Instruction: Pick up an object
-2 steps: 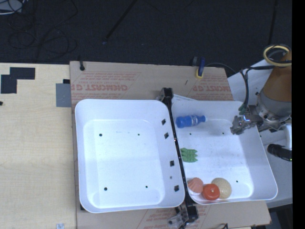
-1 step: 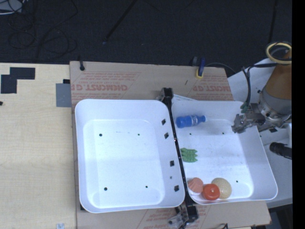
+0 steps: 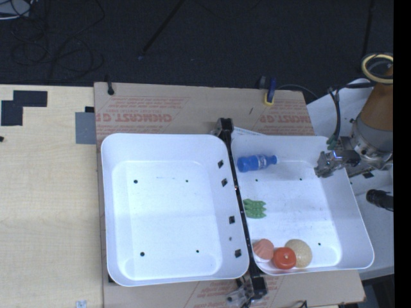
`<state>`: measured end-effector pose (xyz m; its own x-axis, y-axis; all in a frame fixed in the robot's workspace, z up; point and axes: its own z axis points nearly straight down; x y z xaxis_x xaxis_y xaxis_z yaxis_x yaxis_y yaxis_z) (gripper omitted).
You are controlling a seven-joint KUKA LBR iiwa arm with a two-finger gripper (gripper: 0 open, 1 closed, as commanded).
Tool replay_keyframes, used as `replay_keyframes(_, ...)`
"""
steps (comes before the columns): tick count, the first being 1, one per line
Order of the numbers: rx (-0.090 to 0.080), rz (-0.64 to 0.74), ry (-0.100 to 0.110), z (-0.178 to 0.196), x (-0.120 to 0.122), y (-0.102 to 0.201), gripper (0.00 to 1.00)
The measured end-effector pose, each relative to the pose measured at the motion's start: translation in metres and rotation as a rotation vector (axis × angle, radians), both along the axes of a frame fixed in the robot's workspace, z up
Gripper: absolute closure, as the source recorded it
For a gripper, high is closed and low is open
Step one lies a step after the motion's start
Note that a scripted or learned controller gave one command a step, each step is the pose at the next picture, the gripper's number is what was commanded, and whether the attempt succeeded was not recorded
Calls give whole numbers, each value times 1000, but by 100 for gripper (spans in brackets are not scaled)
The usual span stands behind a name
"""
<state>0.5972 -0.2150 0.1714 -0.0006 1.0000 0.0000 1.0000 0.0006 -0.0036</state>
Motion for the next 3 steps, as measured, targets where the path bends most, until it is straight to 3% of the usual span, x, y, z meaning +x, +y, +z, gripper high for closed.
replay_keyframes(3, 0, 3, 0, 30, 0, -3, 100)
